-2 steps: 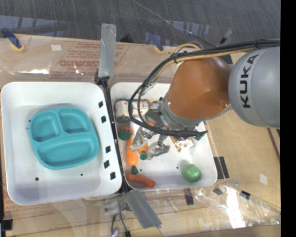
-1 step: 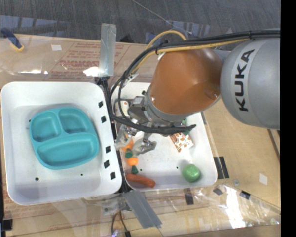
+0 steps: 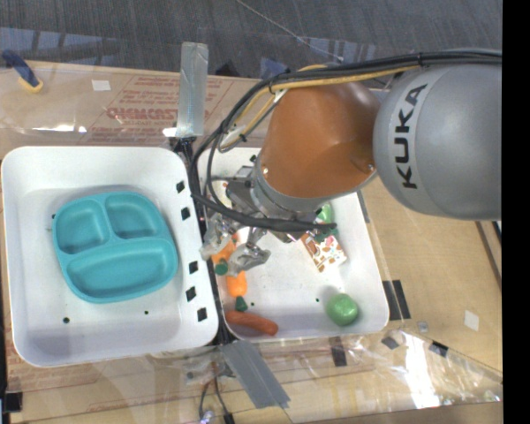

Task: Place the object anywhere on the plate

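Looming closest, my arm hangs over the right bin with its gripper low beside the carrot, grip state I cannot tell, so I fear a missed pick never reaching the plate, left of that bin.

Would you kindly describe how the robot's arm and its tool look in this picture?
The arm is a thick, rounded grey casing with "KUKA" in black letters on it. Below it sits a glossy orange band shaped like a cone. Black and yellowish cables loop along its side. The tool is small, metallic and silvery.
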Motion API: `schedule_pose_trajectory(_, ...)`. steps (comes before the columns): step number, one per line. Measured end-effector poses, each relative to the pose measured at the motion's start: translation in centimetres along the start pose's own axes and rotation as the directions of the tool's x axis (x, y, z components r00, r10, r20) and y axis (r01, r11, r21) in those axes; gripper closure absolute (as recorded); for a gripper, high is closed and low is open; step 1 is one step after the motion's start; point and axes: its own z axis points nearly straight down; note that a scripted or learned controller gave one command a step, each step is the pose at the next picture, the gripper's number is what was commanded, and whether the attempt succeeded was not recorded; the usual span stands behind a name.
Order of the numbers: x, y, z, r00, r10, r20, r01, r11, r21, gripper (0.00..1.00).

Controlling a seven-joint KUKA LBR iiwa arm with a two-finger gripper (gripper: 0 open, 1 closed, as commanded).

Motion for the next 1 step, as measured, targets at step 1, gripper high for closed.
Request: schedule_pose_trajectory(1,-3.17,0.90,-1.73,1.000,-0.031,0.004,0.031,1.000,0.003,1.00)
